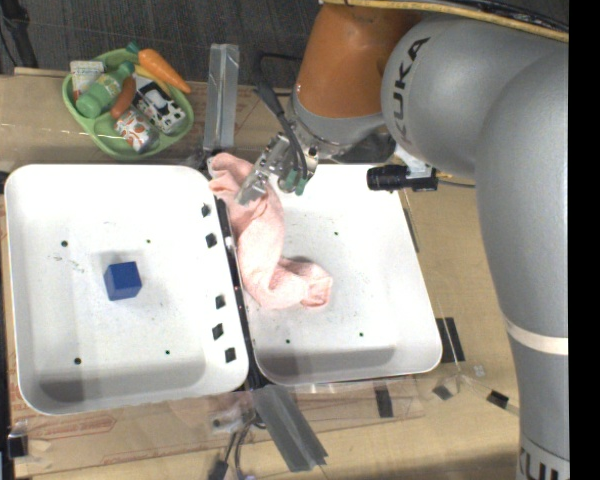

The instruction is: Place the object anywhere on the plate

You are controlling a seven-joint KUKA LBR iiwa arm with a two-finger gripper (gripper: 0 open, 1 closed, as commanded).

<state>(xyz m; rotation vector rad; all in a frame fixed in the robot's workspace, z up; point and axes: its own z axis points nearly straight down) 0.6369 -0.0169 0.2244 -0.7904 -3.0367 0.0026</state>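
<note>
A single fixed camera sits above the worktop [40, 98] and looks down at a slant. It takes in both white bins whole: the left bin [40, 298] and the right bin [380, 298], side by side across the middle of the picture. The far edge of the worktop lies toward the top, where a green bowl [90, 133] stands just beyond the left bin; the near edge runs along the bottom. The arm [480, 88] comes in from the right and, being close under the lens, looms large and covers that side of the worktop.
</note>
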